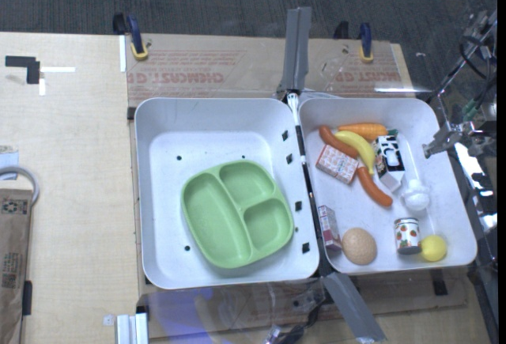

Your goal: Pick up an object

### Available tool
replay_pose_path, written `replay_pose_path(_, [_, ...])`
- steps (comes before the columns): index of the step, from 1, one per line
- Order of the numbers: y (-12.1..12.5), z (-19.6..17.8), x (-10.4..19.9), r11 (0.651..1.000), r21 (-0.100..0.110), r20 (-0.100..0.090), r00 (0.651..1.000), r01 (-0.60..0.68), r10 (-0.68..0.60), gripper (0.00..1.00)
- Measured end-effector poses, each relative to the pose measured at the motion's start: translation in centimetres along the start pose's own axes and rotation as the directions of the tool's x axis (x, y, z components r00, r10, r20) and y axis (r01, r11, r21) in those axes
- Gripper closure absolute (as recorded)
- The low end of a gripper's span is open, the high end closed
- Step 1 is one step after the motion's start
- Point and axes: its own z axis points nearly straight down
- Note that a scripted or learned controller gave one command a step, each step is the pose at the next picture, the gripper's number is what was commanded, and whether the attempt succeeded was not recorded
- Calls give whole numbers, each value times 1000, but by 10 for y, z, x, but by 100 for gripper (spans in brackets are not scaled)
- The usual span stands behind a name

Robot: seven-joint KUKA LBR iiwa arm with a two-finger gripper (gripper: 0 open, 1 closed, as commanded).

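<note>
The right bin [447, 200] holds several small objects. An orange carrot [362, 130], a yellow banana [357, 146] and two red sausages [337, 142] [374, 187] lie at its back. Beside them are a small red-and-white box [337, 164] and a black-and-white carton [389, 155]. A white lump [414, 196], a small printed can [406, 236], a yellow lemon [433, 248], a tan egg-shaped object [359, 245] and a small red carton [328, 227] lie nearer the front. My gripper [444, 142] is a grey metal part over the right bin's right rim, apart from all the objects.
The left bin [158, 176] holds a green three-compartment plate [237, 213]. A grey divider post [296, 50] stands behind the two bins. Cables and fixtures crowd the right edge [482, 58]. A brown paper bag [14, 243] lies on the bench at far left.
</note>
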Motion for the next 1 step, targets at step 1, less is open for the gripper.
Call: replay_pose_path(1, [52, 130, 5, 998, -18, -5, 998, -64, 64, 0])
